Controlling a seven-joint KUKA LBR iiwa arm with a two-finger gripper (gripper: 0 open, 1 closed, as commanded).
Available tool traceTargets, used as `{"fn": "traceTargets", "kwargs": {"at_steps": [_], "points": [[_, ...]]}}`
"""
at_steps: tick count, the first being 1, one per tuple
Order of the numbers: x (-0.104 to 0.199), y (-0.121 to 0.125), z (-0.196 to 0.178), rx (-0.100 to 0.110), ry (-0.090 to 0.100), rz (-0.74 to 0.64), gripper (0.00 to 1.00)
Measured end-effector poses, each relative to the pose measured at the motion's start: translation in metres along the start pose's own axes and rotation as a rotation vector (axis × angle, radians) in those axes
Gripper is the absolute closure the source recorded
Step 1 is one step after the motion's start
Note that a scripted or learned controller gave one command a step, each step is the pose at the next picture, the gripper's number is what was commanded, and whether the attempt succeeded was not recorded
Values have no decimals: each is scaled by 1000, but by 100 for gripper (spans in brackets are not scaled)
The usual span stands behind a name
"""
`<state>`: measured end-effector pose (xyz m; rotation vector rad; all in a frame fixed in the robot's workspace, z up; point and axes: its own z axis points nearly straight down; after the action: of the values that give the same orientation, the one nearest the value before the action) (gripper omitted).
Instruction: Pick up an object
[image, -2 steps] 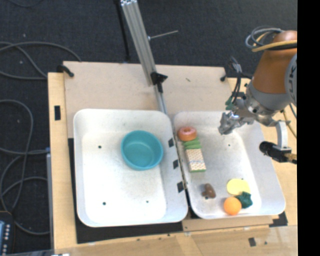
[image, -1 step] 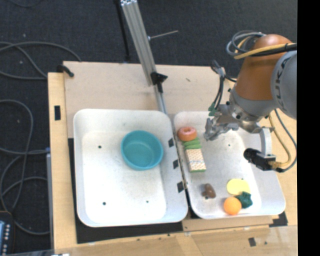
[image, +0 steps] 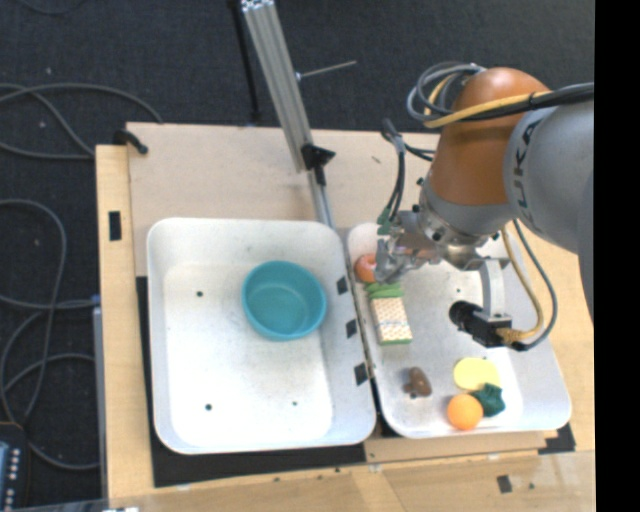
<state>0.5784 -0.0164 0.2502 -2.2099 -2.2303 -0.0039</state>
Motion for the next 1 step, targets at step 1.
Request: {"fn": "traceTargets", "kwargs": {"at_steps": [1], "points": [[55, -15, 11, 1, -3, 2, 100]]}}
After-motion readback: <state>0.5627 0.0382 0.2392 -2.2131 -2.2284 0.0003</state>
